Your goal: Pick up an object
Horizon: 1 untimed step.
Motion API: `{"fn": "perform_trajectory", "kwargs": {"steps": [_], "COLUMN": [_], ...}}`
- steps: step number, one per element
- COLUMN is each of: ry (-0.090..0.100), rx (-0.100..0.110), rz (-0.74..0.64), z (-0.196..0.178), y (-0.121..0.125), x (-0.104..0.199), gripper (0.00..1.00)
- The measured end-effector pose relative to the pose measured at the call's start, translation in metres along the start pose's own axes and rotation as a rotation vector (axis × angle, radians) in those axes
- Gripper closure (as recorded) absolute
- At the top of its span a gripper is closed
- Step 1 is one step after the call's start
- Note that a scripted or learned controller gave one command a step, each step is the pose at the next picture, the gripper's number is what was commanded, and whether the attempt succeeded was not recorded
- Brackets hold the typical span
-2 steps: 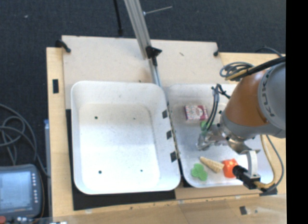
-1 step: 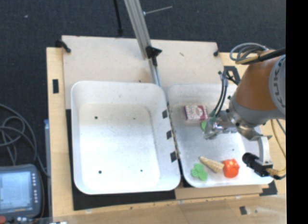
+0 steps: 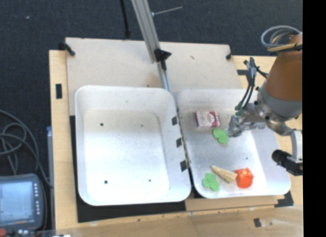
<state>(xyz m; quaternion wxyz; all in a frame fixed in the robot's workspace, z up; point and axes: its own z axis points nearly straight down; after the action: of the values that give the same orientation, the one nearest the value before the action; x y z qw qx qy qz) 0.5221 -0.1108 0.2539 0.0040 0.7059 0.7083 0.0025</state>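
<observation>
Gripper (image 3: 235, 127) hovering in the right bin (image 3: 265, 180), just beside a green clover-shaped piece (image 3: 221, 136).
Whether the fingers are spread is unclear. Relative to that piece, a pink speckled box (image 3: 207, 119) is lying up-left; another green piece (image 3: 210, 182), a tan cone (image 3: 223, 174) and an orange-red lump (image 3: 245, 178) are clustering below, near the bin's rounded rim.

single arm (image 3: 285, 85): broad rounded orange band, grey housing beneath. black cables (image 3: 249, 85) run down wrist's side; pale looped hose (image 3: 275, 33) sits at top. gripper (image 3: 235, 129) metallic grey, small, blocky. black fitting (image 3: 285, 160) projects below white bracket at lower edge.
</observation>
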Motion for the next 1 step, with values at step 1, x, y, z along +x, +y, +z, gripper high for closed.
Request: {"fn": "perform_trajectory", "kwargs": {"steps": [1], "ry": [0.001], "rx": [0.004], "rz": [-0.001], "z": [-0.0280], "y": [0.0017], "x": [-0.0009], "gripper": [1.00]}}
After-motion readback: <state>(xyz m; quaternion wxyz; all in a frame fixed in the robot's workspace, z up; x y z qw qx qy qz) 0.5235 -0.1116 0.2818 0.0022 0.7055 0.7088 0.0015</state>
